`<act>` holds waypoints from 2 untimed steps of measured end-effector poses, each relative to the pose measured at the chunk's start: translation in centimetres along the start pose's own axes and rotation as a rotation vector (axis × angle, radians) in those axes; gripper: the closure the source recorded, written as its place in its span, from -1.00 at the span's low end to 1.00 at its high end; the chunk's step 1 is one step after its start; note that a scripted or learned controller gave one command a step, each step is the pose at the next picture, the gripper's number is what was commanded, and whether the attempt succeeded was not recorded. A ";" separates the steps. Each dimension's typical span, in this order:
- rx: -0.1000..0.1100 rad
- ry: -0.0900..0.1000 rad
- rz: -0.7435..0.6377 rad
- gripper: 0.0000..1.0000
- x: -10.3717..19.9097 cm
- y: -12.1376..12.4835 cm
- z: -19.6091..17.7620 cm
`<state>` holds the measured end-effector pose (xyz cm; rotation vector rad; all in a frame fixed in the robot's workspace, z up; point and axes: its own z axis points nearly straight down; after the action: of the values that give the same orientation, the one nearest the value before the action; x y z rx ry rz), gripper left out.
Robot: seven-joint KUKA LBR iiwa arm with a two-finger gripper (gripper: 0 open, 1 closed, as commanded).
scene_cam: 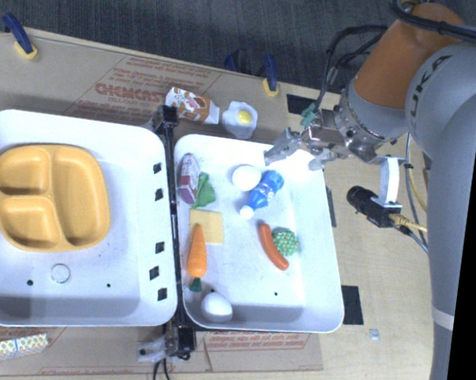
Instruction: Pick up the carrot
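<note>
The carrot (198, 252) is orange with a small green top pointing toward the front. It lies lengthwise near the left wall of the right bin (325, 266), just below a yellow cheese slice (206, 224). My gripper (294, 157) hangs over the back right corner of that bin, well behind and to the right of the carrot. Its fingers are spread open with nothing between them.
The right bin also holds a blue bottle (264, 188), a white ball (244, 175), a red sausage (272, 247) beside a green cluster (285, 240), a dark red piece (188, 177) and a white lump (217, 305). A yellow divided tray (50, 195) sits in the left bin (111, 298).
</note>
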<state>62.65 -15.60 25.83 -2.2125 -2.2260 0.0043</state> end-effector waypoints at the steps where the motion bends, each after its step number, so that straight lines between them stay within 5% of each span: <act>1: 0.003 0.001 0.237 -1.00 2.6 -2.9 11.3; 2: 0.004 0.002 0.624 -1.00 4.5 -8.5 14.4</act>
<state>54.03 -11.14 11.48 -2.7859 -1.4374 0.0075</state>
